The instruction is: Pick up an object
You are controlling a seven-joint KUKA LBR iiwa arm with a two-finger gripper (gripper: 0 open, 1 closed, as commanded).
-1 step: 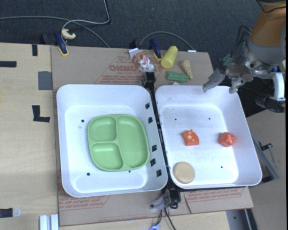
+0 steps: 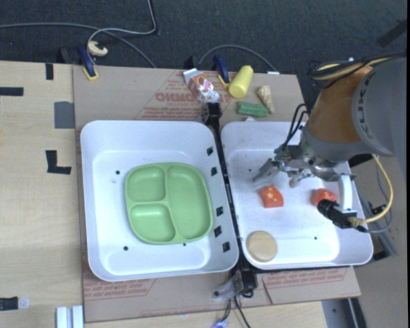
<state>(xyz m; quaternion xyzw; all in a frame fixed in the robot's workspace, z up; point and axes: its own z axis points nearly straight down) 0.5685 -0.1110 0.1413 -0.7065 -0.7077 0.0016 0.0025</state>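
Observation:
In the right bin point(image 2: 294, 258) lie an orange-red block point(image 2: 272, 197), a second red piece point(image 2: 323, 197) near the right wall, and a round tan disc point(image 2: 262, 246) at the front. My gripper point(image 2: 281, 175) hangs over the middle of this bin, just above and behind the orange-red block. It is open: one finger point(image 2: 263, 173) points left and the other sits to the right, with nothing between them. The grey arm with its orange band comes in from the right and hides the bin's far right corner.
The left bin point(image 2: 102, 183) holds a green divided plate point(image 2: 168, 202). Behind the bins, on the cardboard, lie a yellow piece point(image 2: 240, 80), a green piece point(image 2: 251, 109), a tan piece point(image 2: 265, 98) and a small packet point(image 2: 201, 85). Cables hang beside the wrist.

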